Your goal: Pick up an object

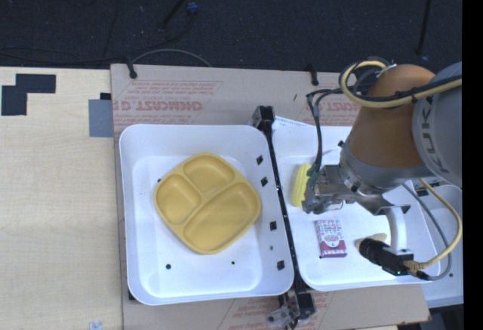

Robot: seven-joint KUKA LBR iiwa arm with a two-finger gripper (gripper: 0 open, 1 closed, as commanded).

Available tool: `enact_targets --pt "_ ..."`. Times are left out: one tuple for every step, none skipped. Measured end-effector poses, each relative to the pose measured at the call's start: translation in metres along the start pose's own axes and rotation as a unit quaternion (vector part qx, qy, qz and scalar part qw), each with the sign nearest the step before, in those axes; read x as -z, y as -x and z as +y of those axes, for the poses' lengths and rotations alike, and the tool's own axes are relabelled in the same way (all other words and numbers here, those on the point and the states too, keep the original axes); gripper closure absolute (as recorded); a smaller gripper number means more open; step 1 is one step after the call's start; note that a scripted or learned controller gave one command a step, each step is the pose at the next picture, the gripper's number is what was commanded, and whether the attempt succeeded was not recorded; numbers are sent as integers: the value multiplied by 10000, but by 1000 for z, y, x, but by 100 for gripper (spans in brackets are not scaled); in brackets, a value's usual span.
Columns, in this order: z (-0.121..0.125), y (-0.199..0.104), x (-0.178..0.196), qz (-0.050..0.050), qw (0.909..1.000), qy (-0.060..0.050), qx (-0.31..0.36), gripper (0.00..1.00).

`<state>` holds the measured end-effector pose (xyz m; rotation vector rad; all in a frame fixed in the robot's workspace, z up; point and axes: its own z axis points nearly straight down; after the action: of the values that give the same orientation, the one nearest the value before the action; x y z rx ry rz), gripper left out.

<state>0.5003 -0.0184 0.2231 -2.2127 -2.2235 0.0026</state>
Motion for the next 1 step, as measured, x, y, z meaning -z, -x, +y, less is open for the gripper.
enact_targets --pt "0 -49 10 -9 10000 7 -6 100"
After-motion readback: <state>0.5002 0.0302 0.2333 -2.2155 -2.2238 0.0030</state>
